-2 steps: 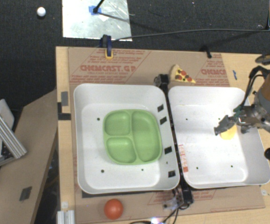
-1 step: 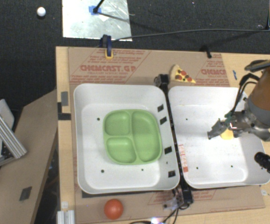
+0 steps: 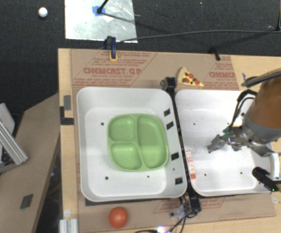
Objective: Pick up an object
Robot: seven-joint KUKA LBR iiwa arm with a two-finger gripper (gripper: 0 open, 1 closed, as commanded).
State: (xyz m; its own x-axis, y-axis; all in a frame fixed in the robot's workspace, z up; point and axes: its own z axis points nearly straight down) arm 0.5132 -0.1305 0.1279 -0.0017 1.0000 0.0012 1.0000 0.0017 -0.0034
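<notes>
Gripper (image 3: 217, 143) over right bin (image 3: 203, 106), grip state unreadable; green tray (image 3: 138, 142) centred in left bin (image 3: 89, 130); red ball (image 3: 118, 217) at tray's 6 o'clock, pizza toy (image 3: 190, 77) at 1 o'clock.

Left white bin (image 3: 89, 144): green divided plate (image 3: 137, 141), four compartments, lying flat. Right white bin (image 3: 203, 106) alongside, touching. Pizza-slice toy (image 3: 189, 77) on the cardboard sheet (image 3: 131, 69) just beyond the bins. Orange-red ball (image 3: 117, 217) on the near edge, left side. Small white ball (image 3: 43, 12) far left, on black cloth.
</notes>
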